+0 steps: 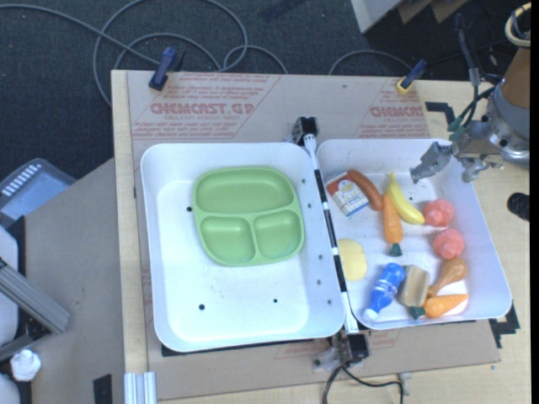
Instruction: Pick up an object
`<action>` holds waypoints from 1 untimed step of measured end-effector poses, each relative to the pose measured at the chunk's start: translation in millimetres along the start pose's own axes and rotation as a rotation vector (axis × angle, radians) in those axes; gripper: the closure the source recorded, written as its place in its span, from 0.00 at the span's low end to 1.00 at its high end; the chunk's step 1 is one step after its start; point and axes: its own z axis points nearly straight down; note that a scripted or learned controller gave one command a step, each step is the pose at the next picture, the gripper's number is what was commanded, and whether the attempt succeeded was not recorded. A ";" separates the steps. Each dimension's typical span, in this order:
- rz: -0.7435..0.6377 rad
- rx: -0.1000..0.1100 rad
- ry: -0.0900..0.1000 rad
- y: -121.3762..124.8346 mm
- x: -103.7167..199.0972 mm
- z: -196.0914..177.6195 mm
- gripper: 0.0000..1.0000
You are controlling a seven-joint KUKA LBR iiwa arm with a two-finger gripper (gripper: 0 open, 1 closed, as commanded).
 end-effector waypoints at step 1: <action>-0.001 0.002 0.001 8.6 44.3 106.4 0.00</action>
